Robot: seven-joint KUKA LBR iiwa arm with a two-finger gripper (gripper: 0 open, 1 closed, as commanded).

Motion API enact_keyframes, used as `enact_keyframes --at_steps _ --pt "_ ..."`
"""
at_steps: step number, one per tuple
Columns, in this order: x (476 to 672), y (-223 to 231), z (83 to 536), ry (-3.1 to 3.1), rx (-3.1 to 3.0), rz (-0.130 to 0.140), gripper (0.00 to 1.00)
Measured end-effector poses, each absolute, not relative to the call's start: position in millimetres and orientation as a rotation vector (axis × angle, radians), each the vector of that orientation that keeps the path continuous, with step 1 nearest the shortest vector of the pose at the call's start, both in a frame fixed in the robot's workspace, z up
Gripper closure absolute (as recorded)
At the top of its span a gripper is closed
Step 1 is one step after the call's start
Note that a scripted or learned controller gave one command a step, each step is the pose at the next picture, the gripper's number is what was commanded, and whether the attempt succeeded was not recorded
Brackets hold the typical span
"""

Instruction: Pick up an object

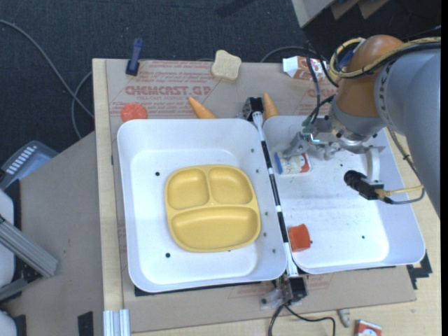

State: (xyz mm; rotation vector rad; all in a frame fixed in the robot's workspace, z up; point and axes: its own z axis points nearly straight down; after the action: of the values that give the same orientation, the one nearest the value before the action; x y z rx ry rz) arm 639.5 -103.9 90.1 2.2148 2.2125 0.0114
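Camera view, from above and at a slant: a desk carries two shallow white bins side by side. The left bin holds a yellow divided plate. The right bin holds a small carton with a red and blue print near its upper left corner, and an orange block near its lower left edge. The grey arm reaches in from the right, and its gripper hangs low over the upper left part of the right bin, just above and beside the carton. Whether the gripper is released or clenched cannot be told from here, and nothing is seen held in it. This looks like the approach step, with the carton the likely target. The next move would call for centring over the carton, then descending and clamping on it.
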Motion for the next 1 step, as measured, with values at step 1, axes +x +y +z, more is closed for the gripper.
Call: enact_keyframes --at_steps 1 --pt "660.3 -146.5 91.1 2.215 2.215 0.01 0.0"
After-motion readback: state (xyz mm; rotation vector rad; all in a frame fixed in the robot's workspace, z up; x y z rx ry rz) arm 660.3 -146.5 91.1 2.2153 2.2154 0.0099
